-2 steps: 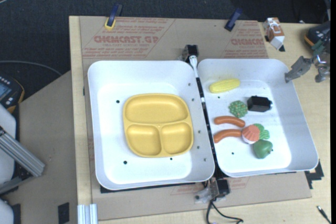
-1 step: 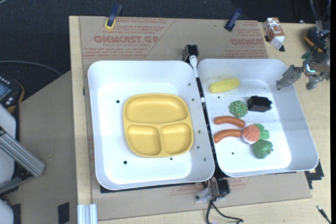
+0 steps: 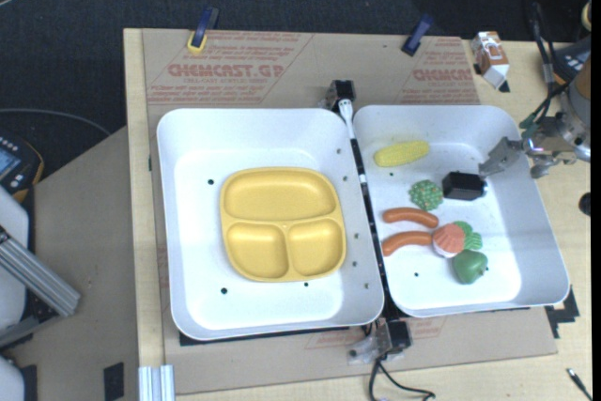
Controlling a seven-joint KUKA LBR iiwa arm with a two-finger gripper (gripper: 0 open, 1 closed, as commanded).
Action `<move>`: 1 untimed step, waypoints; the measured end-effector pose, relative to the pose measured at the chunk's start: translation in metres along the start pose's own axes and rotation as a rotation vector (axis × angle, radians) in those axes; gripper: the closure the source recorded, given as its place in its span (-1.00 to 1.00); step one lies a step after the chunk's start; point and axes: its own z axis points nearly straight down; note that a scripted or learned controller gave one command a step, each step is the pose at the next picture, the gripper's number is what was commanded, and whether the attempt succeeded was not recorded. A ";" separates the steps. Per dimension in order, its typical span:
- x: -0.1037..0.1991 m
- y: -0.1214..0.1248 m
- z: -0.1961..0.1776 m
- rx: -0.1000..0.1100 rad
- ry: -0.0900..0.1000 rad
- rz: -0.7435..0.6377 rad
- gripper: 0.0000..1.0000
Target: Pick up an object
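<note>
The right bin [image 3: 535, 230] holds several toy foods: a yellow corn cob [image 3: 402, 153], a green broccoli [image 3: 425, 194], two orange sausages [image 3: 410, 217] [image 3: 406, 242], a red and green radish [image 3: 453, 239] and a green pepper [image 3: 470, 267]. A small black block [image 3: 463, 186] lies right of the broccoli. My gripper [image 3: 496, 161] reaches in over the bin's right wall, and its grey tip hangs just right of the black block and above it. Nothing shows held in it.
The left bin [image 3: 188, 202] carries a yellow divided plate [image 3: 282, 223]. A hinge bar [image 3: 355, 164] runs between the bins. Clamps [image 3: 200, 31] [image 3: 417, 35] sit on the board's far edge, and a small box [image 3: 490, 59] lies at the back right.
</note>
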 end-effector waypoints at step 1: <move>0.007 -0.001 0.045 0.000 0.001 0.000 -1.00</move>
